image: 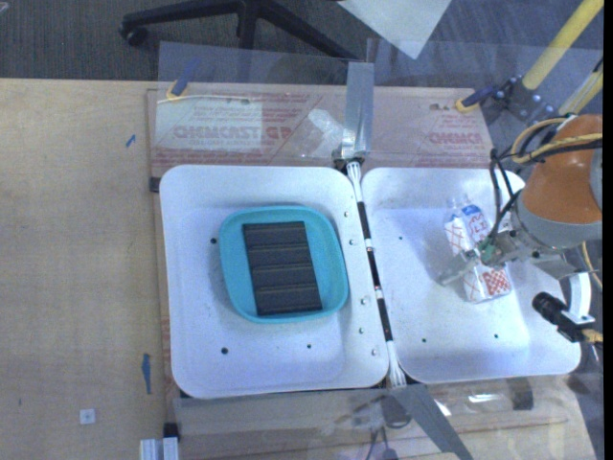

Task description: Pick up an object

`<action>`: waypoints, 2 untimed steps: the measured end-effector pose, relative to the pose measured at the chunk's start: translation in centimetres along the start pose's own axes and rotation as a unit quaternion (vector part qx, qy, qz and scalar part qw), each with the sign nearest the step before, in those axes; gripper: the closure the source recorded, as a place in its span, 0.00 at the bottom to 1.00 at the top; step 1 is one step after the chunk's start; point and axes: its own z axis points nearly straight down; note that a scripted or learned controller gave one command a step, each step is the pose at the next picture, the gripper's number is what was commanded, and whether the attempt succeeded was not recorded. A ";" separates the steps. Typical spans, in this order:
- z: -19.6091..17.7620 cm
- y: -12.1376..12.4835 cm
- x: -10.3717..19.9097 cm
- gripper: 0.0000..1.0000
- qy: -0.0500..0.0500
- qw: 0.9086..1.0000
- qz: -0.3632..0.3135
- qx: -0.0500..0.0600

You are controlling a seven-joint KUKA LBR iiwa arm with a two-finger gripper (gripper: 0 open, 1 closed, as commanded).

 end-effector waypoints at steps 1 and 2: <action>-0.1 -2.9 3.8 0.00 0.000 1.000 -0.017 0.000; 0.0 -5.3 -1.0 0.00 -0.002 0.999 0.034 -0.001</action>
